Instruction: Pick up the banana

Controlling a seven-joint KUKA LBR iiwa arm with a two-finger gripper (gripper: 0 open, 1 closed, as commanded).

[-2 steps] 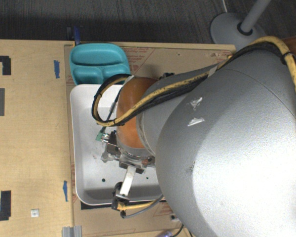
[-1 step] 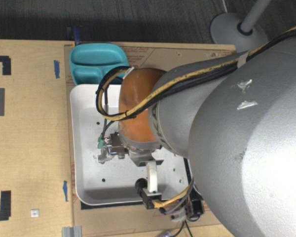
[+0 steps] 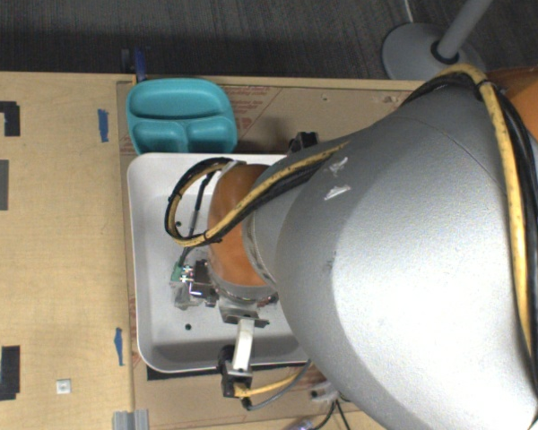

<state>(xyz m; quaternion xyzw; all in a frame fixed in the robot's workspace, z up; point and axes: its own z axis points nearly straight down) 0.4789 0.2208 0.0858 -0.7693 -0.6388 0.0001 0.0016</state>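
We see arm (image 3: 386,258) low over white bin (image 3: 152,267); banana hidden beneath it. Fingers' state: cannot tell. We judge banana light, soft, curved, bruisable: grip mid-body across narrow width, gently.

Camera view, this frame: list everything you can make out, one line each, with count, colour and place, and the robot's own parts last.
white bin: one in view, white, centre-left on the bench, its right part covered by the arm.
teal tray: one, teal, just beyond the bin's far edge.
bench: one, tan board with black and blue tape marks, left side.
grey stand: one, grey round base with pole, top right on the dark floor.
banana: hidden or absent, cannot tell.
arm: one, grey, filling the right half, reaching over the bin.
orange band: one, orange, above the wrist.
cables: black and yellow, looping at the wrist.
claw: one, metallic, over the bin floor.
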